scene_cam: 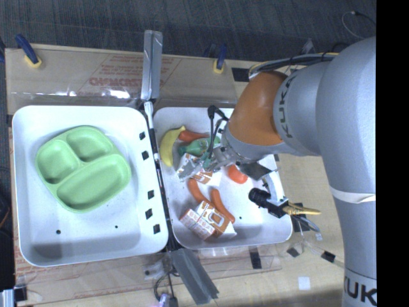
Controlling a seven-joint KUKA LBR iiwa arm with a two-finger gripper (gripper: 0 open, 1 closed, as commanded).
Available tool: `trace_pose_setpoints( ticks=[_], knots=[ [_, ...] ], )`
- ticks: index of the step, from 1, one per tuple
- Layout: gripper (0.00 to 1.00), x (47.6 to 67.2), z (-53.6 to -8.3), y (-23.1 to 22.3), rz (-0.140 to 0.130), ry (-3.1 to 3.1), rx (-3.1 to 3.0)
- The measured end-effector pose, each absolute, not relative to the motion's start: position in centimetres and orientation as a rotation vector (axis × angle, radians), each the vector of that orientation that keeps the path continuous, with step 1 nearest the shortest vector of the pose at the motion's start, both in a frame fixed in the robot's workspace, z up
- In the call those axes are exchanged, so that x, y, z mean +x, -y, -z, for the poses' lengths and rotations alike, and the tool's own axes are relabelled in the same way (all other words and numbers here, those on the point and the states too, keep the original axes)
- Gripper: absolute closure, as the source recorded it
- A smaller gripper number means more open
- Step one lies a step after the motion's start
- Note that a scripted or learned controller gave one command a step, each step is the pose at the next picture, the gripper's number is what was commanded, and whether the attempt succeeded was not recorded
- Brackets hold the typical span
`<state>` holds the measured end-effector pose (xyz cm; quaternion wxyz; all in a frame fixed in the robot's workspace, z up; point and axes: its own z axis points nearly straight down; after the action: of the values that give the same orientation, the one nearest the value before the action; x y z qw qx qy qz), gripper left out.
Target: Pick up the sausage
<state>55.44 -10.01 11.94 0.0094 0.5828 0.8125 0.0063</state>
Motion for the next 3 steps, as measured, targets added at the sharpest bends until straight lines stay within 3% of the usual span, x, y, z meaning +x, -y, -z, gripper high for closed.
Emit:
trace_pose_setpoints(
  ticks=[1, 2, 3],
  knots=[
    [0.0, 48.8, -9.5, 12.7, -0.006, -2.564, 1.804],
    [1.0, 49.1, -10.7, 12.5, -0.011, -2.567, 1.793],
    [0.0, 49.1, -10.6, 12.6, -0.009, -2.567, 1.794]
  ],
)
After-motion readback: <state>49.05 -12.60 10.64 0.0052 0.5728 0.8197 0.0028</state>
